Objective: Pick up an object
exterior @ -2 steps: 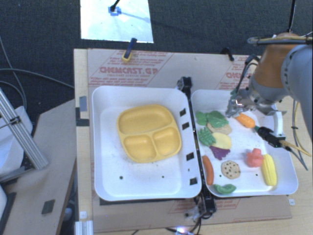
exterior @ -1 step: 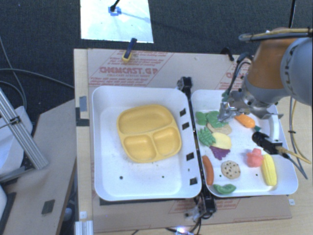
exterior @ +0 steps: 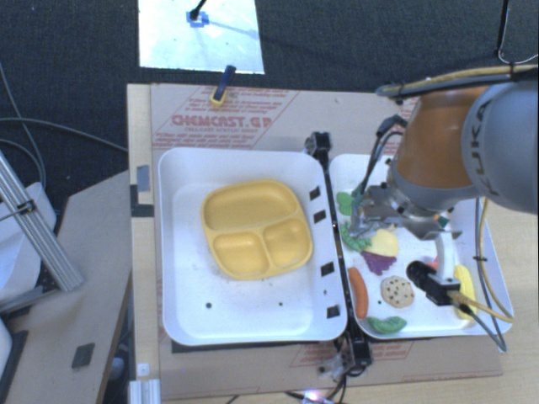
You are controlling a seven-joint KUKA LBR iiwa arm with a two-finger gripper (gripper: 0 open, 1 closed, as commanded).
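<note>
The right bin (exterior: 498,286) holds several toy foods: a green leafy piece (exterior: 344,201), a yellow lump (exterior: 385,242), purple grapes (exterior: 379,263), an orange carrot (exterior: 359,291), a speckled cookie (exterior: 396,291), a green pod (exterior: 386,325) and a yellow banana (exterior: 464,281). My gripper (exterior: 364,219) hangs low over the bin's left part, under the orange-banded wrist. It sits just above the green and yellow pieces. The wrist hides its tips and whatever lies directly beneath.
The left bin (exterior: 181,255) carries a yellow divided plate (exterior: 253,230). A black divider with clips (exterior: 328,225) runs between the bins. A black part (exterior: 428,283) and yellow cables (exterior: 484,305) hang over the right bin's front right. Cardboard lies under both bins.
</note>
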